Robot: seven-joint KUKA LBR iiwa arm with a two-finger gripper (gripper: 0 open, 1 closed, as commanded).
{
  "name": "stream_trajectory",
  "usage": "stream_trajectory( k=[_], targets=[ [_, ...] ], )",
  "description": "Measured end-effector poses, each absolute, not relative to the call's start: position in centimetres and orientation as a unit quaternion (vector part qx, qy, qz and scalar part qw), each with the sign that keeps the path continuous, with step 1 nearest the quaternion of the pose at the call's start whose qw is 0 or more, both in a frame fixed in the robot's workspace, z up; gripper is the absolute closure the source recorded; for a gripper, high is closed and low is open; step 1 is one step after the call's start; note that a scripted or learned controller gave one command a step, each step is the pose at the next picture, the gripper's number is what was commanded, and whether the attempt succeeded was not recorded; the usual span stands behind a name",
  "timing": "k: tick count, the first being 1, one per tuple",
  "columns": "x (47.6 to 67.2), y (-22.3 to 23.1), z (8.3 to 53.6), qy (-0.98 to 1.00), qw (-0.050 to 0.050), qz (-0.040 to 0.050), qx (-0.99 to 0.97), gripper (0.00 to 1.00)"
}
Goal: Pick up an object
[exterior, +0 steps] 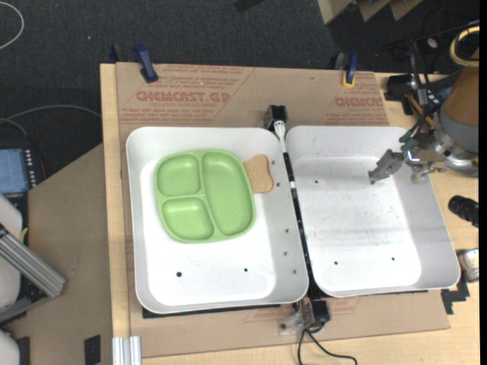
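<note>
A green divided plate point(204, 195) lies in the left bin point(205, 280). Against the plate's upper right edge rests a flat tan piece like a slice of toast point(259, 173). My gripper point(399, 171) hangs over the upper right part of the right bin point(365, 257), far from both objects. Its two fingers are spread apart, one grey fingertip point(379, 172) pointing left, and nothing sits between them. The arm enters from the right edge.
The two white bins meet along a black seam point(293, 204) in the middle. They stand on a cardboard sheet point(190, 90) clamped at the back. Cables and dark fixtures point(464, 207) crowd the right edge of the bench.
</note>
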State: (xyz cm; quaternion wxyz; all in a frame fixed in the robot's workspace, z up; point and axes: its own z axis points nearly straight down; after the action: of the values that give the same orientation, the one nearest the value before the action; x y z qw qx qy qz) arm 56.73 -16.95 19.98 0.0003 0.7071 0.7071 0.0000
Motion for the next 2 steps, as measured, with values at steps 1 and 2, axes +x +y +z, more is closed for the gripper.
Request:
stream_trajectory(
  k=[1, 2],
  targets=[
    [53.0, -11.9, 38.9, 0.709, 0.008, 0.0064, 0.705, 0.0],
    [50.6, -8.6, 54.1, 0.709, 0.009, 0.0073, 0.705, 0.0]
  ],
)
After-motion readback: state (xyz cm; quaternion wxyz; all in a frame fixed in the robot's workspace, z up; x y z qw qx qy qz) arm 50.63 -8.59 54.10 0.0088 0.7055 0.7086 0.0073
